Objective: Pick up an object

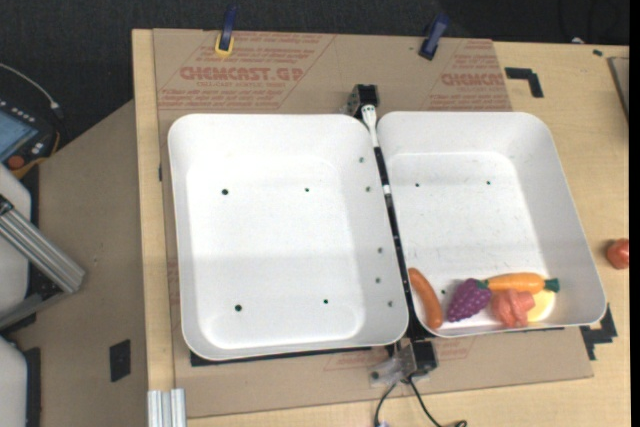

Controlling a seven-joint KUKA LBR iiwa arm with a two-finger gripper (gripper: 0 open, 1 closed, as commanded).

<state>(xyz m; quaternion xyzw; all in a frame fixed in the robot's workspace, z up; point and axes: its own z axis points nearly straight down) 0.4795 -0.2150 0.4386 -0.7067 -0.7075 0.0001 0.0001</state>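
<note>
Several toy foods lie along the near edge of the right bin [470, 140]. An orange-red sausage [425, 297] rests at the near left corner, slanted. Next to it is a purple bunch of grapes [467, 300]. To their right an orange carrot with a green tip [521, 282] lies across a pink-red piece [509, 307], and a pale yellow piece [541, 307] sits beside them.
The left bin [270, 235] sits beside the right one on a cardboard sheet. A small red object [619, 254] lies on the bench outside the right bin. Two blue clamps [227, 37] hold the cardboard's far edge.
</note>
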